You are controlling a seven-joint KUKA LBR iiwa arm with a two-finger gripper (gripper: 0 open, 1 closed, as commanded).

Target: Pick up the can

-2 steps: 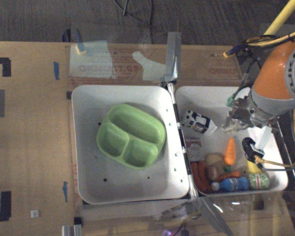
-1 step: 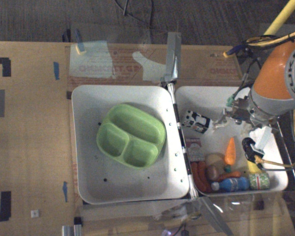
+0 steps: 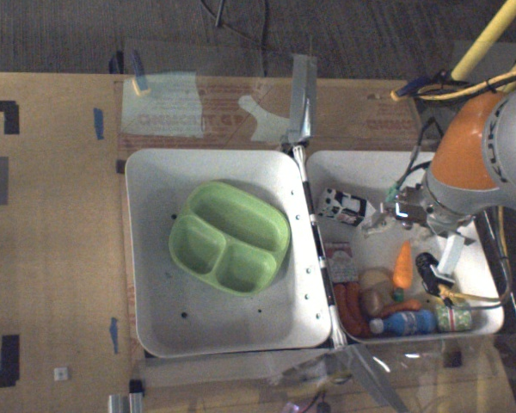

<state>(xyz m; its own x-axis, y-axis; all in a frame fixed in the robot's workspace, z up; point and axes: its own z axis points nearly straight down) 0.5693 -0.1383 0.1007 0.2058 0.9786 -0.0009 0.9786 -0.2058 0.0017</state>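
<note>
Bring the gripper (image 3: 394,217) (open or closed, cannot tell) from the upper middle of the right-hand bin (image 3: 365,172) down to the can (image 3: 454,319) lying in its lower right corner, just beside the blue bottle (image 3: 408,323), and straddle its round body squarely.

We can read no text anywhere. A row of faint letters runs across the taped clear sheet (image 3: 185,114) at the far edge of the surface (image 3: 52,231), too blurred for us to spell out. The can (image 3: 454,318), toward the surface's near right corner, wears a greenish label whose print is too small to read.
</note>
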